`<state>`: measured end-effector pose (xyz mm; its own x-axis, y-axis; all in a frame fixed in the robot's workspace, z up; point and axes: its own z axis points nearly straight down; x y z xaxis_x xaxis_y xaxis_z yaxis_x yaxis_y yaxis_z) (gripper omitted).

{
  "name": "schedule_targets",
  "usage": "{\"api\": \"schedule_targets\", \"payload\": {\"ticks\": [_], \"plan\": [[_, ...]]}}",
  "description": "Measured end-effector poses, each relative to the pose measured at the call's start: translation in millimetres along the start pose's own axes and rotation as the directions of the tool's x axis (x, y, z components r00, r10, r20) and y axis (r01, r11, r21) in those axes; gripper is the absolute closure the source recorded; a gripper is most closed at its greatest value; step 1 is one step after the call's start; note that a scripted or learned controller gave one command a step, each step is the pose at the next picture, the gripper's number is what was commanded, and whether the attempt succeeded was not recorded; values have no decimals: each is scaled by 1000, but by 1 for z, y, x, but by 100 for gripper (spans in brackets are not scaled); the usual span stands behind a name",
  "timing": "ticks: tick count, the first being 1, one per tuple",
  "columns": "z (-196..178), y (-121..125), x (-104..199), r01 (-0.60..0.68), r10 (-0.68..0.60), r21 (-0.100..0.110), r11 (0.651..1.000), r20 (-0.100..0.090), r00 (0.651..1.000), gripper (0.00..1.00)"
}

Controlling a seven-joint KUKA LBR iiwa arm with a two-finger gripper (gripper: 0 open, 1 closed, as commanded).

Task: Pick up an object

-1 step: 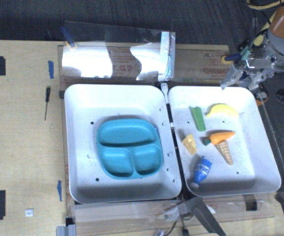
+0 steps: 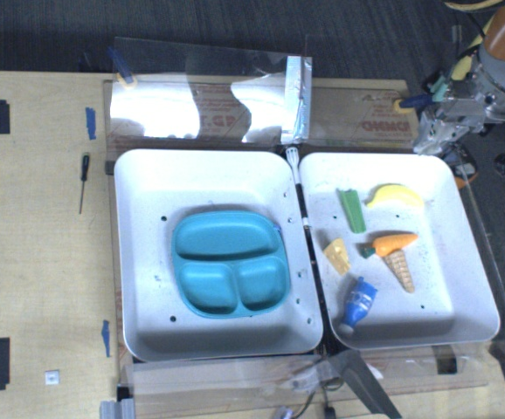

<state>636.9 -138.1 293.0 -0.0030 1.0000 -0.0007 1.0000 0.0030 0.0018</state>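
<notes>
The right bin [image 2: 462, 312] holds several small objects: a green stick [image 2: 352, 209], a yellow banana-like piece [image 2: 394, 196], an orange carrot [image 2: 392, 243], a tan cone [image 2: 402, 270], a small yellow block [image 2: 336, 256] and a blue bottle-like item [image 2: 358, 302]. My gripper [image 2: 440, 140] hovers at the upper right, just beyond the right bin's far corner, clear of every object. Nothing shows between its tips.
The left bin [image 2: 139, 234] carries a blue sectioned tray [image 2: 230, 263]. A clear plastic panel [image 2: 209, 99] stands behind the bins. A screwdriver [image 2: 84, 180] lies on the wooden bench at the left. Cables hang at the top right.
</notes>
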Motion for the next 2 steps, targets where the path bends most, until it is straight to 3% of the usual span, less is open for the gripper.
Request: {"api": "schedule_targets", "payload": {"ticks": [1,2], "plan": [[1,0,0,0,0,1,1000,0,1000,0],[114,14,67,-25,25,12,1000,-3,1000,0]]}}
